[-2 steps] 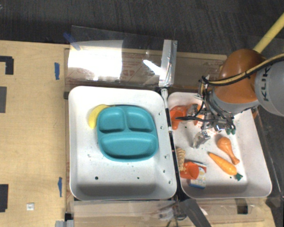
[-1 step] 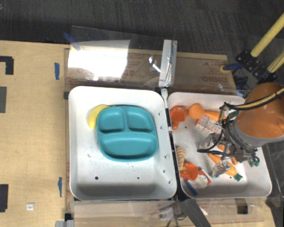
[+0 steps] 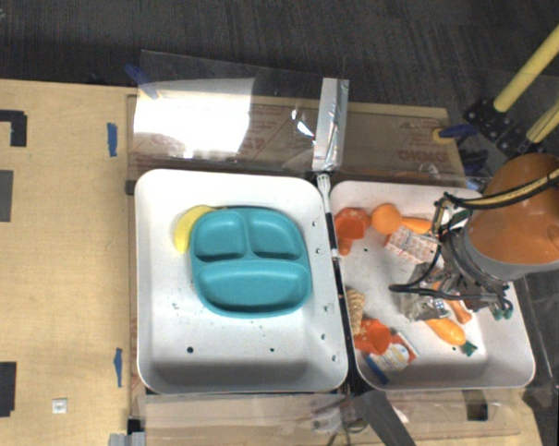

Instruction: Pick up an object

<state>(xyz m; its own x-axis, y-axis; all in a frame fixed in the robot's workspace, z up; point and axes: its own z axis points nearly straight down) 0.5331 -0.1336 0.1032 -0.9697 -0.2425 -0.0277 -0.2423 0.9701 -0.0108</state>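
The arm [image 3: 518, 219], grey with a broad orange band, reaches in from the right and hangs over the right bin [image 3: 514, 362], 1 of 2 shallow white bins on the tabletop [image 3: 51, 272]. Its gripper [image 3: 436, 291] sits low among the clutter in that bin, wrapped in dark cables, and whether it is spread or pressed together cannot be told, nor whether anything is caught in it.

Several small things lie close around the gripper. Just below and to its right is an orange carrot-like piece [image 3: 449, 330] with a green tip. Above the gripper lies a white packet with red print [image 3: 409, 242], and above that an orange rounded toy [image 3: 387, 218]. Up and to the left of the gripper stands an orange cup [image 3: 350, 225], near the bin's left wall. Left of the gripper is a pale, tan patterned item [image 3: 356, 306], and below-left of the gripper sit a red-orange object [image 3: 375, 335] and a small packet with blue on it [image 3: 393, 355], touching or nearly so.

Well to the left of the gripper, in the left bin [image 3: 159, 337], a teal divided tray [image 3: 251, 260] with 3 compartments lies flat, with a yellow object [image 3: 186, 224] tucked partly under its upper left edge
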